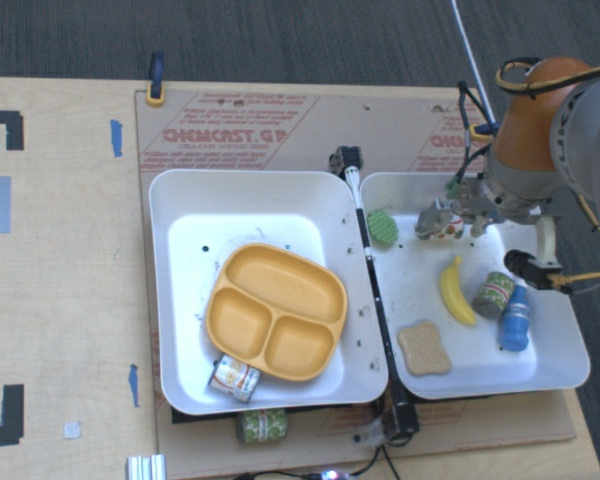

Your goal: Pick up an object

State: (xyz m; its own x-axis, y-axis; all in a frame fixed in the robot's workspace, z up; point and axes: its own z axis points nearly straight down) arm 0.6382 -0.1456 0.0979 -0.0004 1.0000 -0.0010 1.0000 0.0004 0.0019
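Note:
My gripper (444,222) hangs low over the far part of the right bin (555,373), below the arm's orange band. A green round object (383,227) lies just to its left. Nearer the front of that bin are a yellow banana (456,292), a slice of toast (423,348), a small green-labelled can (494,293) and a blue bottle (514,320). The gripper is apart from the banana, up and to the left of it. Something small and multicoloured shows at the gripper's tip, and I cannot make out what it is.
The left bin (170,268) holds a yellow divided plate (277,311) and a tipped can (234,377) at its front edge. Another can (263,426) lies on the bench in front of that bin. A black clamp (347,160) sits between the bins at the back.

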